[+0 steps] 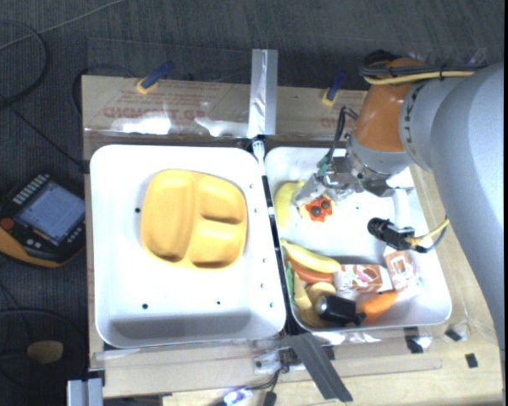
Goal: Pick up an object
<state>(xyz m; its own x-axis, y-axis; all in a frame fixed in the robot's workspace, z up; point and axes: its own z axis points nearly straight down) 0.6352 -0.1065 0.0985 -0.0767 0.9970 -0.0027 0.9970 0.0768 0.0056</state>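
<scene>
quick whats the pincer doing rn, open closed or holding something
Pincer: low in the right bin, over the items at its far end; open or closed cannot be told, and no grasp can be confirmed.

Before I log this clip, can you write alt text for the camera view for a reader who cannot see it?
A grey robot arm with an orange band reaches from the right into the right white bin, its gripper low over a clutter of bananas, a snack packet and an orange carrot-like piece. The left white bin holds a yellow divided plastic tray.
</scene>
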